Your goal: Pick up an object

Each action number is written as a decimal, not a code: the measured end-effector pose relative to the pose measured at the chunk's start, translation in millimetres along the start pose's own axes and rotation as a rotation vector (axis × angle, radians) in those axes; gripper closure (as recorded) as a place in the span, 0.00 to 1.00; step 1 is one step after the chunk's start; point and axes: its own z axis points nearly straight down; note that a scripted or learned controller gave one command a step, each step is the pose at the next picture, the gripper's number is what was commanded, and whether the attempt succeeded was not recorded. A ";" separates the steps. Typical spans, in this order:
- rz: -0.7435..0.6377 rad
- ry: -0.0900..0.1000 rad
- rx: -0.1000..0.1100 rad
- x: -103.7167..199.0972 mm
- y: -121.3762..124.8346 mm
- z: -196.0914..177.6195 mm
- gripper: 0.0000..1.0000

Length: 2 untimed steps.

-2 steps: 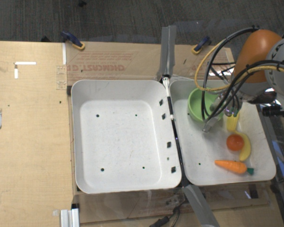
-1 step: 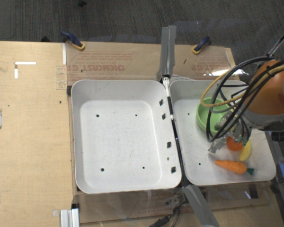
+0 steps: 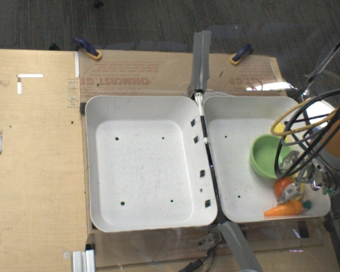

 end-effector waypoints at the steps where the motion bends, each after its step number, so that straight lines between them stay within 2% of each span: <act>1: 0.400 0.005 0.000 18.1 47.2 1.0 0.00; 2: 0.251 0.003 0.001 -63.4 4.5 1.3 0.00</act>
